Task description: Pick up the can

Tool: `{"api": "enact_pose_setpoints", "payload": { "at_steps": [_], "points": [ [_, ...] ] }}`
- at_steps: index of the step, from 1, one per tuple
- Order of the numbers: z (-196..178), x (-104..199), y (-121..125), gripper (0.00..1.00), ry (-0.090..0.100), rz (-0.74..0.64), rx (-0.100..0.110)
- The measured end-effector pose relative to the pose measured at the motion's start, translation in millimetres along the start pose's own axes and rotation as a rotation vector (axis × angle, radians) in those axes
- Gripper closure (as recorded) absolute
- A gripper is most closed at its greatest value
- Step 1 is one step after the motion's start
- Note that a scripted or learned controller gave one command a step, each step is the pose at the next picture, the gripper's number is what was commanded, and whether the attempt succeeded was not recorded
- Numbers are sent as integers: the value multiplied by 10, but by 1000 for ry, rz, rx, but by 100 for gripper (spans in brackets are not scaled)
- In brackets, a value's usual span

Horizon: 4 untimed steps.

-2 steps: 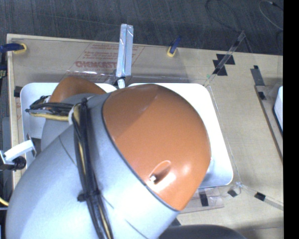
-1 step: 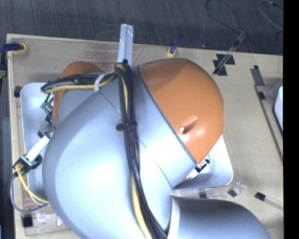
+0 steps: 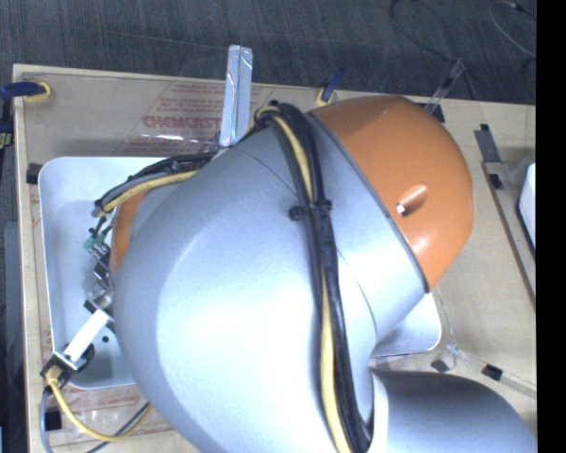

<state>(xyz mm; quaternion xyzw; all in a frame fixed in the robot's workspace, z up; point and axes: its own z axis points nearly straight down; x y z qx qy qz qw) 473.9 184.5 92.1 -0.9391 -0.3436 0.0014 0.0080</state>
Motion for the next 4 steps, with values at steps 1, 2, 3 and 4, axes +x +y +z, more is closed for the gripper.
{"api": "enact_pose_setpoints", "payload": {
  "at_steps": [1, 2, 3, 4],
  "points": [
    [0, 0, 2, 0, 0, 0, 1],
    [0, 0, 3, 0, 0, 0, 1],
    [-124, 112, -38, 100, 23, -22, -4],
    [-17, 232, -179, 100, 1, -76, -25]
  ]
}}
